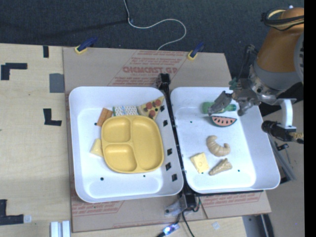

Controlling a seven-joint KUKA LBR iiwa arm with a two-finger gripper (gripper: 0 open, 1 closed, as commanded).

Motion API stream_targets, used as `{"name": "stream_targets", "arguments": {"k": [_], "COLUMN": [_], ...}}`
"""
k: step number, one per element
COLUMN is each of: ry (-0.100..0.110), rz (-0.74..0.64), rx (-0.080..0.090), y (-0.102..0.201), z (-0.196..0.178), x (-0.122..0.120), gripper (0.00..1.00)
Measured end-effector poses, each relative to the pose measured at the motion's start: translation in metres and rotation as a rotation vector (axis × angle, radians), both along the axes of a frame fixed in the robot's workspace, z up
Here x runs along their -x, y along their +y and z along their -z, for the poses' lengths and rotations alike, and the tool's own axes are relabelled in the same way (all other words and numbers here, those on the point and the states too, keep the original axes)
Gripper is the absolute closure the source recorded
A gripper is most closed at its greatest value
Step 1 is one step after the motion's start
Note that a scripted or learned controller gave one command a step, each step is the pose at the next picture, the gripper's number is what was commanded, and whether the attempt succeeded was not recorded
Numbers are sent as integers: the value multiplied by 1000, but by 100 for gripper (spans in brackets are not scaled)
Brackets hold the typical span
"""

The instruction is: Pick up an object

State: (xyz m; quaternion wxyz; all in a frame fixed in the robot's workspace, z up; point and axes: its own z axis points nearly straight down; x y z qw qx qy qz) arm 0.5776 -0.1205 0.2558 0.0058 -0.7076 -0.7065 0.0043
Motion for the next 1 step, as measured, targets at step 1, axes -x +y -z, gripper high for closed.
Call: {"name": "stream_targets", "arguments": {"k": [1], "ry": [-13], "rz": [-3], "rx": [2], "y": [0], "z": [-7], "x": [-2], "gripper": [0]}}
